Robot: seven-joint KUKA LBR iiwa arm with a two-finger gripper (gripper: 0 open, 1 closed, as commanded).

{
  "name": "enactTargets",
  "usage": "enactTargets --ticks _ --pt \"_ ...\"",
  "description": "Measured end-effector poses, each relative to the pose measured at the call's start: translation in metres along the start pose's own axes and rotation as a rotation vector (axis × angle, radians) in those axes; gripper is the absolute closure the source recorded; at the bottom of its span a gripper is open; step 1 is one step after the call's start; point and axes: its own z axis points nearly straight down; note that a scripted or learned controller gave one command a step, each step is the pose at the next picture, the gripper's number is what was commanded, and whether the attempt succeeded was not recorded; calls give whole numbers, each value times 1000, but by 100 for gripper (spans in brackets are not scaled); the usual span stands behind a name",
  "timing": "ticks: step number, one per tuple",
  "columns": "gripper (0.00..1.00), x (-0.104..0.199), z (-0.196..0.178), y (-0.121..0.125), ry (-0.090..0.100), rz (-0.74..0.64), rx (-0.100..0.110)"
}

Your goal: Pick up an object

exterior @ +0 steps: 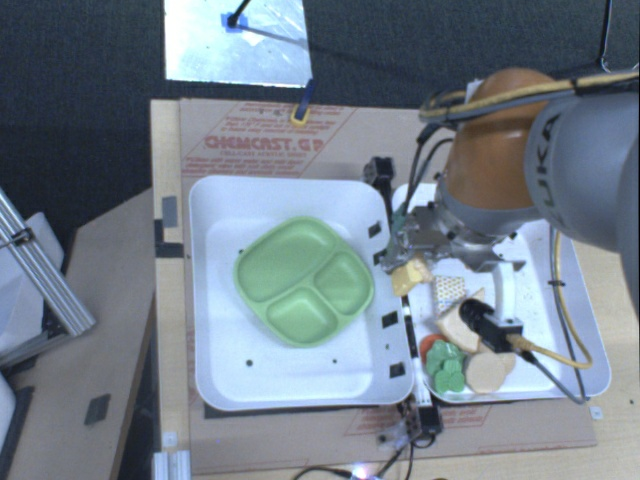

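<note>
Claw (405,249) hangs low at centre right of the frame, over the left side of the right-hand shallow white bin (598,366). It sits at the end of the grey arm with the orange band (560,158), which comes in from the right. From my seat I cannot tell whether the claw is released or clenched, because the wrist covers it.

A small yellow piece (408,276) lies just below the claw's tip, close to that bin's left wall. I cannot say whether the two touch. Just right of it is a small pale piece with a checkered pattern (450,288).

Lower in the same bin, a cluster sits in the bottom left corner:
- a pale tan chunk (451,325)
- a round orange-red item (431,347) below the chunk
- a lumpy green item (447,373) touching the orange-red one from below
- a flat round tan disc (489,372) just right of the green one

The left-hand shallow white bin (215,368) holds a light green plastic plate with three compartments (305,280). The plate lies flat near the bin's middle, turned at an angle.

Both bins rest on a brown cardboard sheet with red lettering (265,140), which lies on the bench (110,258). A shiny silver sheet (235,28) is at the upper left of the frame, well apart from the bins.
</note>
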Motion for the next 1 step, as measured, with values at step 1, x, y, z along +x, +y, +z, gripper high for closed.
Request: enactTargets --ticks 1 --pt "100 -7 -3 -6 0 5 1"
